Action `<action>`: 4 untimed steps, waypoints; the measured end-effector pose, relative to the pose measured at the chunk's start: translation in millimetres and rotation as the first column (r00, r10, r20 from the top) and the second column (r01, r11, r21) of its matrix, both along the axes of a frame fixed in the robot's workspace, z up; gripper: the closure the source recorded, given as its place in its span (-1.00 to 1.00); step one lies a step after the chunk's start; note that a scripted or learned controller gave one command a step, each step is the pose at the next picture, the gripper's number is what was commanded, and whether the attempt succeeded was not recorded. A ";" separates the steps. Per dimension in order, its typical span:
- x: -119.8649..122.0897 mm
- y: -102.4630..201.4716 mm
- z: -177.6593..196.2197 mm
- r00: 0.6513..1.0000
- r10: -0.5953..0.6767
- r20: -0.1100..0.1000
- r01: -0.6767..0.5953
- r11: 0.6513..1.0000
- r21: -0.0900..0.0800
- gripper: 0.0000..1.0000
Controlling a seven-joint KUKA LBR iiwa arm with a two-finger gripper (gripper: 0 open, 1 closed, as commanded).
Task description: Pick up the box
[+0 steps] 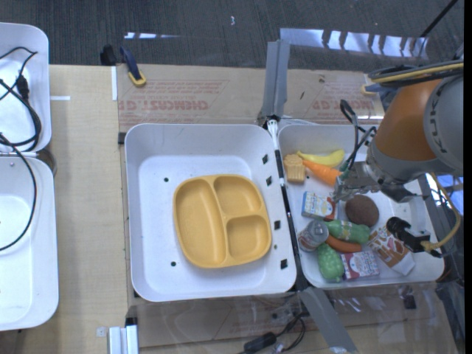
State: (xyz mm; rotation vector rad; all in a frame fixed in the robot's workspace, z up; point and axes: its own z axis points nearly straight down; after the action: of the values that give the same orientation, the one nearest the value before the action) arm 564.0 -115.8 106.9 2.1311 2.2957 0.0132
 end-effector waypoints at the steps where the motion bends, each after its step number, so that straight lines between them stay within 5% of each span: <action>1: 0.0 0.0 0.1 1.000 0.001 0.000 -0.001 1.000 0.000 -1.00; 2: -9.4 14.2 -9.3 1.000 0.028 0.000 -0.028 1.000 -0.005 -1.00; 3: -22.7 17.8 -9.3 0.996 -0.085 0.003 0.085 0.996 0.000 -1.00; 4: -22.0 16.9 0.6 0.996 -0.088 0.004 0.088 0.996 0.000 1.00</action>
State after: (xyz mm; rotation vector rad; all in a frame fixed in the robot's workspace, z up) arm 542.0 -98.9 107.5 2.2284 2.1969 0.0167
